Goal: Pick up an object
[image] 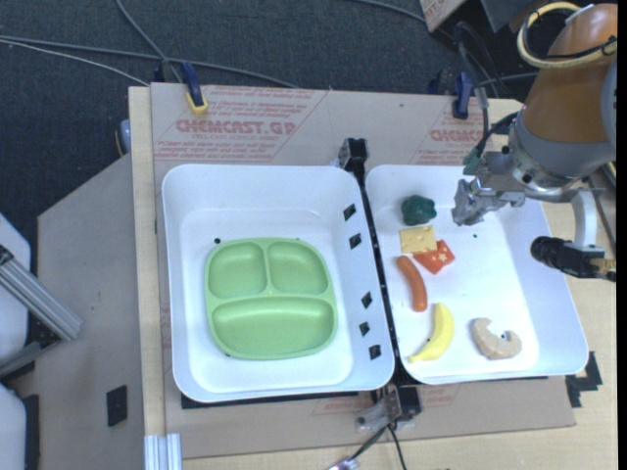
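The end effector hangs over the right bin, its state impossible to tell, beside the green toy, with the banana nearer the front.

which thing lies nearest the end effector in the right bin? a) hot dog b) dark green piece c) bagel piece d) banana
b, the dark green piece sits just left of the end effector, while the banana lies far down near the bin's front edge.
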Tool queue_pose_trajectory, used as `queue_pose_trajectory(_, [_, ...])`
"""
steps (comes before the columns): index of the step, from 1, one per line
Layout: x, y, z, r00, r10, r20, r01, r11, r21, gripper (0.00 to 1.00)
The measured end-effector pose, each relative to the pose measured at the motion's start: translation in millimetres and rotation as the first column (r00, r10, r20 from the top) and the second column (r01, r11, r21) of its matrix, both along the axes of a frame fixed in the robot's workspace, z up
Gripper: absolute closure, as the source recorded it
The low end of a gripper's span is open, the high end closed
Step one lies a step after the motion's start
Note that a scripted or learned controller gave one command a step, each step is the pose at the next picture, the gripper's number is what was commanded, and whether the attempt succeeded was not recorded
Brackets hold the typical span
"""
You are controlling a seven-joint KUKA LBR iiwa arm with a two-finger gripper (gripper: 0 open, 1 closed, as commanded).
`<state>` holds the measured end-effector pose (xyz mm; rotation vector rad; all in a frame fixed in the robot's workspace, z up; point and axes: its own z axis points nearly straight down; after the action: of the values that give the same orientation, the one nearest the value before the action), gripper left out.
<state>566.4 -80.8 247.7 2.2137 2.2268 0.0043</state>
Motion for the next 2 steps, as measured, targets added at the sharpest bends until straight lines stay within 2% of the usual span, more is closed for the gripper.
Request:
queue_pose_trajectory(1, [19.1, 50.9, 4.9, 1.0, 0.001, 0.0, -0.001, 1.0, 0.0, 1.0])
queue_pose_trajectory(2, [41.5, 101.7, -9.4, 1.0, 0.0, -0.001, 0.0, 1.0, 0.0, 1.0])
